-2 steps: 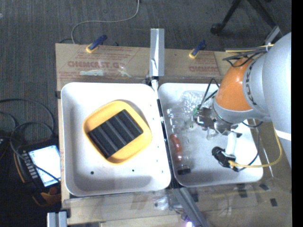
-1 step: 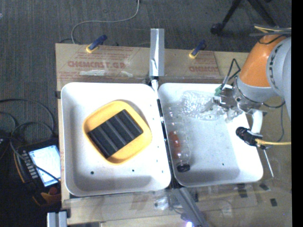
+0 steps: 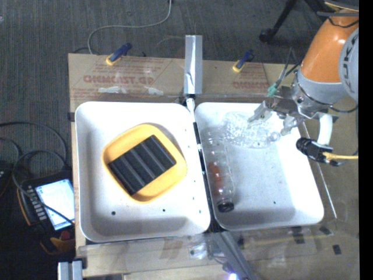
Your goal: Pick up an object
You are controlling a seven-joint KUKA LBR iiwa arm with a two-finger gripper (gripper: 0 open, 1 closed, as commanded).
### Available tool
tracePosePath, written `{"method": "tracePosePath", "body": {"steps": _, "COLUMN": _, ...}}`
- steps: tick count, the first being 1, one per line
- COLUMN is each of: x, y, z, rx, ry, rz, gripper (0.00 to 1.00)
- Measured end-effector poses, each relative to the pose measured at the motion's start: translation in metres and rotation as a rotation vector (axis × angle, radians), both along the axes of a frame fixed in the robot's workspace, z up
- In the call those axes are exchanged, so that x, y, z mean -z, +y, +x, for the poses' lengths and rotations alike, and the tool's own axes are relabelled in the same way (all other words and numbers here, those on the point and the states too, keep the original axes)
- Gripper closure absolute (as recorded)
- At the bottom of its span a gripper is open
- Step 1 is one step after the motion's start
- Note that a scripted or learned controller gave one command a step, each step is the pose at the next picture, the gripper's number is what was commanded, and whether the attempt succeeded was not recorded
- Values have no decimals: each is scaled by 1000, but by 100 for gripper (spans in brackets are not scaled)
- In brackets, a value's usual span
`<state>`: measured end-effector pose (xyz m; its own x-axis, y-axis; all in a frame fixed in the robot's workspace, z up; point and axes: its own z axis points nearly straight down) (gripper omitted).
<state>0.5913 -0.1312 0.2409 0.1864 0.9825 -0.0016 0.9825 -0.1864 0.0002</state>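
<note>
I'm seeing the gripper (image 3: 274, 118) hanging over the upper right part of the right white bin (image 3: 291, 206), its thin metal parts sitting right at a crumpled clear plastic piece (image 3: 245, 130). I cannot tell the gripper's state here, the clutter and glare are hiding it, and I cannot tell whether it is actually touching the plastic or just hovering above it. Nothing is showing as clearly lifted.

The crumpled clear plastic piece is lying in the upper middle of the right bin, just left of and below the gripper. A clear plastic bottle with a dark cap (image 3: 218, 177) is lying along the left wall of that bin, cap toward the near edge, well apart from the gripper. A yellow rounded tray with a black ribbed insert (image 3: 144, 162) is sitting tilted in the left white bin (image 3: 93, 118), far from the gripper.

The grey arm with its orange band (image 3: 332, 45) is reaching in from the right, wrist bending down toward the bin, with a black cable fitting (image 3: 312, 147) hanging beside it. Both bins are resting on the table (image 3: 134, 77).
</note>
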Motion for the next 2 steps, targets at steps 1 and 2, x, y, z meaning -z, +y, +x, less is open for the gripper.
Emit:
{"method": "tracePosePath", "body": {"steps": 1, "x": -16, "y": -77, "z": 38, "rx": -107, "ry": 2, "rz": -2, "gripper": 0}}
{"method": "tracePosePath", "body": {"steps": 2, "x": 66, "y": -10, "z": 2, "rx": -217, "ry": 2, "rz": 3, "gripper": 0}}
